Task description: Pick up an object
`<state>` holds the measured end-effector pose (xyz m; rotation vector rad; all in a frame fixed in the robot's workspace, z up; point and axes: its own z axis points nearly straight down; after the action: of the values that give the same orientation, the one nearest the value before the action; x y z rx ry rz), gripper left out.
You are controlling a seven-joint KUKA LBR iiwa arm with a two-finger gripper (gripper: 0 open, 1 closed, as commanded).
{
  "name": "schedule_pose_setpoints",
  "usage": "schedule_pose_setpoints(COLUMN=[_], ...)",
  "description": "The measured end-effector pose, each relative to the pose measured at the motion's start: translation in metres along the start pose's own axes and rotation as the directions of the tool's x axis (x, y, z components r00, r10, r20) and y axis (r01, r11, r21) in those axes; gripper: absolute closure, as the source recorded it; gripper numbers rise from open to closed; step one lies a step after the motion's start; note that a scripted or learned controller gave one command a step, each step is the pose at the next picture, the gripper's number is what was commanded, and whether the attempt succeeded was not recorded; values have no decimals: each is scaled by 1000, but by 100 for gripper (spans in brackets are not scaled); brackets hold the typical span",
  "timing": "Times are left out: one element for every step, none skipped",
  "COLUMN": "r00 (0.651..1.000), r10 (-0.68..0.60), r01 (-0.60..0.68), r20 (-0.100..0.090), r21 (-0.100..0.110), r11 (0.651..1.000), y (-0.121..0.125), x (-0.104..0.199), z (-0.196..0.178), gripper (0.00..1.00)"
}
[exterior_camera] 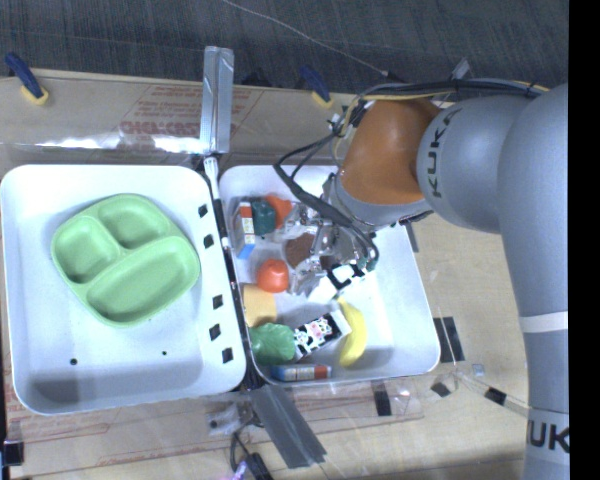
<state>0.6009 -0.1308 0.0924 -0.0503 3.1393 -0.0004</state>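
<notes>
The grey arm (490, 168) reaches in with its orange band (385, 153) over the right bin (420, 313), and the pincer (315, 258) is down among the clutter in the middle of that bin. Whether it is apart or together cannot be told from here; wires and metal parts hide its tips. Just to the left of the pincer sits an orange ball (273, 275), close to touching it. Up and left of it lie a small box (246, 223) and an orange-and-green toy (272, 212). Below it, a banana (354, 333) curves along the bin floor, with a black-and-white patterned piece (317, 334) beside that. Further down-left, a green lump (274, 341), a yellow block (259, 305), and a marker (300, 372) at the bin's near wall. Well off to the left, the other bin (40, 368) holds a green divided plate (126, 258). Both bins rest on the desk (460, 268).
</notes>
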Motion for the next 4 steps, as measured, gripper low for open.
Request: schedule_pose_setpoints(r00=[994,995,988,988], r10=[-111,100,157,157], r01=[111,-100,-157,-157], r20=[-16,-1,-2,0], r21=[1,1,-3,2], r11=[994,995,988,988], y=[27,-73,40,35], x=[-28,11,2,2], z=[1,-1,0,-11], gripper=[0,0,0,100])
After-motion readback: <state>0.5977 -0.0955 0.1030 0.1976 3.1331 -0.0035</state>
